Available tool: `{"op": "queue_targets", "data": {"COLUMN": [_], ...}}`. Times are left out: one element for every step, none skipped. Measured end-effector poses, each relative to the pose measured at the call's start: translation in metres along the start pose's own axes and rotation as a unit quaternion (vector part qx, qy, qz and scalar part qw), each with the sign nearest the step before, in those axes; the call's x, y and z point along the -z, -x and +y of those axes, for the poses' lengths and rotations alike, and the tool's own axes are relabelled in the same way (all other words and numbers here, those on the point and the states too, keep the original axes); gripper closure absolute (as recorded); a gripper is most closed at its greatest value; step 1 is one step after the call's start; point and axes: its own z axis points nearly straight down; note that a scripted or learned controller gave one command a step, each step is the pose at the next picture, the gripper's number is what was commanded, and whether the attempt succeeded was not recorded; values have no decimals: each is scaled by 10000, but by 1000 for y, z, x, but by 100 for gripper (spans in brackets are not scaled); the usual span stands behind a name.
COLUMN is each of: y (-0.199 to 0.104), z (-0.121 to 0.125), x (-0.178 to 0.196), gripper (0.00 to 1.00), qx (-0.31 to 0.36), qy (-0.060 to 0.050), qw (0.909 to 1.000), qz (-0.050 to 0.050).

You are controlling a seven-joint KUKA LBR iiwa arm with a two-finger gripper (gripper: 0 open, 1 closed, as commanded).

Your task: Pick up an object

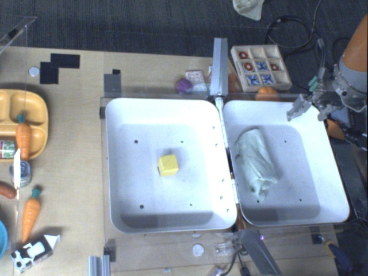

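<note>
A small yellow block [168,165] lies near the middle of the left bin [126,154]. A crumpled white cloth [257,160] lies lengthwise in the right bin [310,177], left of its centre. My gripper [309,109] hangs over the right bin's far right corner, up and to the right of the cloth and well apart from it. Its fingers [296,107] are spread open, and nothing sits between them. The grey arm with its orange band [355,53] reaches in from the right edge.
A tic-tac-toe board [260,66] and an orange ball [266,92] sit just behind the right bin. A purple item [183,85] lies behind the left bin. A yellow tray [23,122] and toy carrots [30,211] lie on the bench at far left.
</note>
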Motion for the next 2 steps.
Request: {"op": "queue_targets", "data": {"y": [-36, -73], "z": [-1, 16], "x": [-147, -152], "gripper": [0, 0], "qx": [124, 539], "qy": [39, 77], "qw": [9999, 9985], "qz": [-4, -14]}}
